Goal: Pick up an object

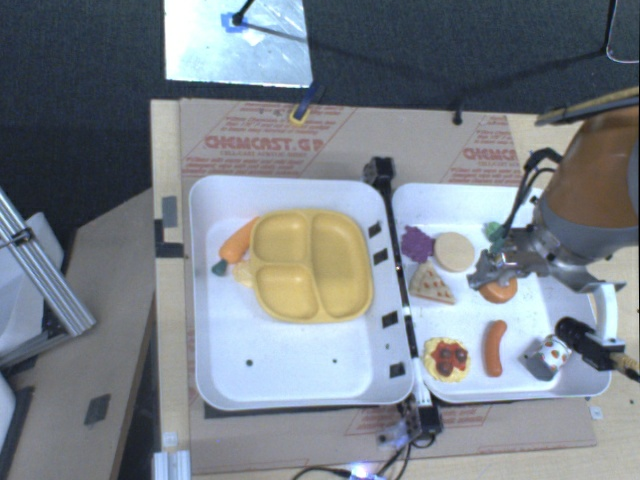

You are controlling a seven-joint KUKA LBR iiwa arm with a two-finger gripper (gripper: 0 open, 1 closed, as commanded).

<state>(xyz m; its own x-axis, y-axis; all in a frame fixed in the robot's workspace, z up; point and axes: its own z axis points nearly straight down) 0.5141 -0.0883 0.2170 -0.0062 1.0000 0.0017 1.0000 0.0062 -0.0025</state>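
Two white bins — one yellow plate, one carrot, one sausage.

"CHEMCAST GP" — on cardboard sheet

Yellow tray, orange carrot, purple cluster — white bins, red sausage.

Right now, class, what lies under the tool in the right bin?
Under the tool an orange object shows against the right bin. The tool covers its upper part, so its full shape is hidden, and I cannot tell whether it is gripped.
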